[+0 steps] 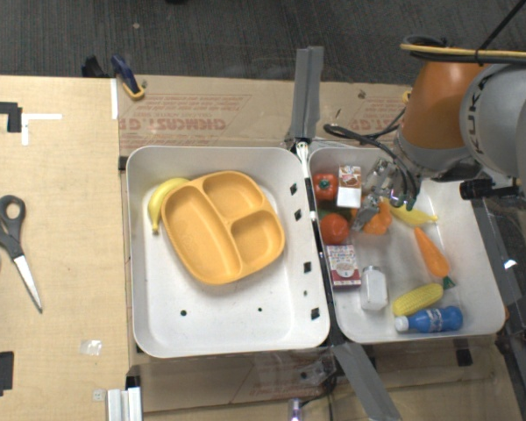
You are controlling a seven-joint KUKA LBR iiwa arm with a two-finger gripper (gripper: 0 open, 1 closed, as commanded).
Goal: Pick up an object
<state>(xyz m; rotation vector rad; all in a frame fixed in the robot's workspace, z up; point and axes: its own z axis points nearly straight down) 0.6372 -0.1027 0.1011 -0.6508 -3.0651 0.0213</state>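
My gripper (374, 207) hangs low over the back of the right bin (473, 261), under the orange-banded wrist (438, 103). Right at its tip lies a small orange object (379, 223); whether it is held cannot be made out. Close by are a white box (348, 197), a small carton (350, 177), a red tomato (325, 185), a second red fruit (334, 228) and a yellow banana-like piece (418, 217). Toward the front lie a carrot (431, 253), a corn cob (417, 299), a blue bottle (431, 320), a white object (373, 288) and a red packet (343, 266).
The left bin (158, 323) holds a yellow divided plate (222, 224) with a banana (162, 200) tucked against its left side. A grey divider (307, 103) runs between the bins. Scissors (13, 244) lie on the wooden bench at the far left.
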